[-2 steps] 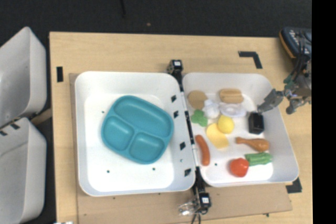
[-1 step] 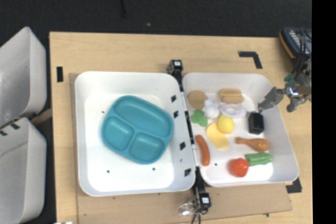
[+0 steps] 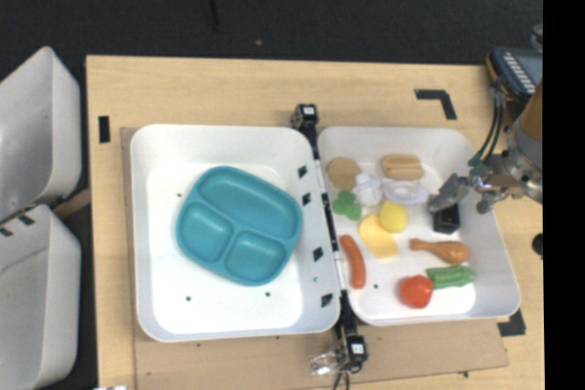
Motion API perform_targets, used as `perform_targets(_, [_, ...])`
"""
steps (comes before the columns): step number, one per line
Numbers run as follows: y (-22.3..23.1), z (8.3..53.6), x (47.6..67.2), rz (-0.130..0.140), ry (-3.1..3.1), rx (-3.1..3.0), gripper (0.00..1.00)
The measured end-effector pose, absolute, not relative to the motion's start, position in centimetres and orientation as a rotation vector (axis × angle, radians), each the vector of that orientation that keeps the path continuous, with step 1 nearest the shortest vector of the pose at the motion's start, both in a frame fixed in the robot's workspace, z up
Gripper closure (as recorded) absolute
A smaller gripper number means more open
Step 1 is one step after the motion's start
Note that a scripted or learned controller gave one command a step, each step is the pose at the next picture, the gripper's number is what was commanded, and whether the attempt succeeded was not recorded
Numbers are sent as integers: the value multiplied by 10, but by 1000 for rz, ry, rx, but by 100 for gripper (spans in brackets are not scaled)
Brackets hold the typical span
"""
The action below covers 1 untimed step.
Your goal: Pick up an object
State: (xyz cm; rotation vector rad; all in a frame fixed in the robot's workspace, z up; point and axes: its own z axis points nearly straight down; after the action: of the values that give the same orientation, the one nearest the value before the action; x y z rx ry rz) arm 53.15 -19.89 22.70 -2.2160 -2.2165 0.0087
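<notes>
The right bin [image 3: 494, 274] holds several toy foods. At the back lie a tan round cookie [image 3: 344, 171] and a bread roll [image 3: 402, 166], with a clear white piece [image 3: 402, 191] in front of them. A green leafy bit [image 3: 346, 205], a yellow fruit [image 3: 393, 216] and a yellow chunk [image 3: 378, 238] sit mid-bin. A red sausage [image 3: 354, 260], a brown drumstick [image 3: 441, 249], a red tomato [image 3: 415, 290] and a green vegetable [image 3: 451, 277] lie toward the front. My gripper [image 3: 450, 196] hangs over the bin's right side, just right of the clear piece and above the drumstick.
The left bin [image 3: 155, 288] holds a blue divided plate [image 3: 239, 224]. A raised divider [image 3: 322, 224] with black clips runs between the bins. The arm [image 3: 512, 173] enters over the right bin's right rim. White padded shapes [image 3: 32, 132] stand off the bench's left edge.
</notes>
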Motion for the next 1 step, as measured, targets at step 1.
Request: perform_targets(1, [-193,162,531,8,-2215,-2218,0])
